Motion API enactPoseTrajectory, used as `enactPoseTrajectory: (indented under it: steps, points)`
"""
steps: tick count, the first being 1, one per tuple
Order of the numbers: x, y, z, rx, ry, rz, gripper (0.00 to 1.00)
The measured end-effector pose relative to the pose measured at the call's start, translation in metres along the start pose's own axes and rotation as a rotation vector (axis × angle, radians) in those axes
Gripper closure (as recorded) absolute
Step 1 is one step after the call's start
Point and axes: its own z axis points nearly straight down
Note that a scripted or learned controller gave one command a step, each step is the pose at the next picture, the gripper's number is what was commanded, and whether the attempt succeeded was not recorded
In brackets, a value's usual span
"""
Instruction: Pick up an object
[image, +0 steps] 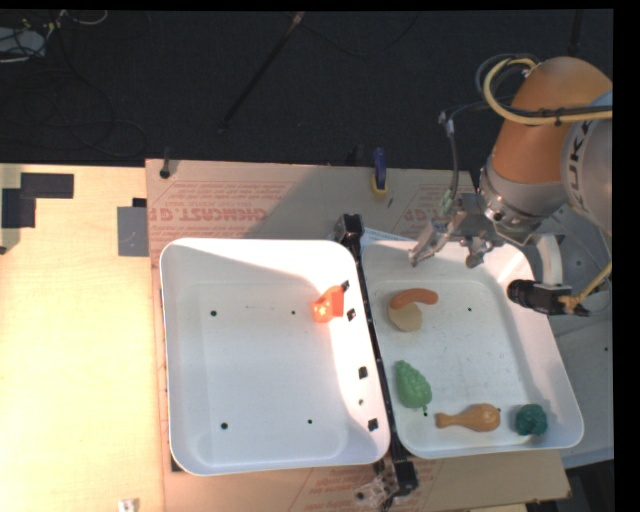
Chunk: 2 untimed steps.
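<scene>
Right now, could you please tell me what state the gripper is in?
Gripper: open, holding nothing, poised above the far edge of the right bin.

Lighting is strong and uneven. The two white bins are bright, nearly washed out: the left bin (262, 420) shows glare across its floor, with a diagonal shadow over its upper corner. The right bin (520, 345) has a blown-out patch near its far right rim. The wooden bench (70, 340) is evenly lit, warm in tone. The background above the bench is almost black, cables barely traceable. The orange toy (328, 305) glows, oversaturated. Focus is soft overall; small items lack fine detail. Shadows fall leftward beside the bin divider.
</scene>
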Motion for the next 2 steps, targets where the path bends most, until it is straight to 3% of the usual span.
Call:
enactPoseTrajectory:
  steps: [1,2]
  points:
    - [-0.009,-0.043,0.014,0.004,0.000,0.001,0.00]
    - [-0.006,-0.039,-0.305,-0.019,-0.004,0.000,0.00]
